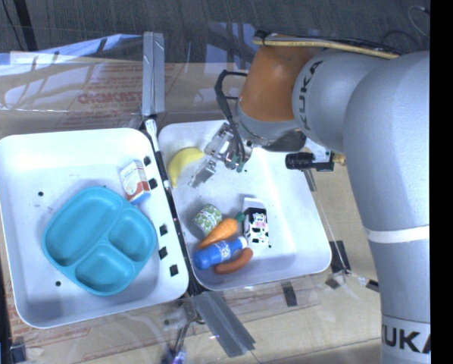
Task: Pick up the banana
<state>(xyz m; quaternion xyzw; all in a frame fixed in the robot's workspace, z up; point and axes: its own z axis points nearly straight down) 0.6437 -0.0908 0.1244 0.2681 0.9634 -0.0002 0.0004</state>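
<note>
The banana (183, 162) is a yellow, rounded shape lying at the back left of the right bin (302, 226), close to the divider. My gripper (218, 166) hangs just to the banana's right, above the bin floor. It stands open, with one finger (203, 174) reaching down beside the banana's right end. Nothing sits between the fingers. The grey arm with its orange band (276, 82) covers the bin's back right corner.
At the front of the right bin lie a green-white ball (207, 218), a carrot (221, 230), a blue bottle (214, 253), a red sausage (235, 261) and a cow-patterned carton (255, 226). The left bin (29, 165) holds a blue divided plate (99, 239) and a small carton (134, 179).
</note>
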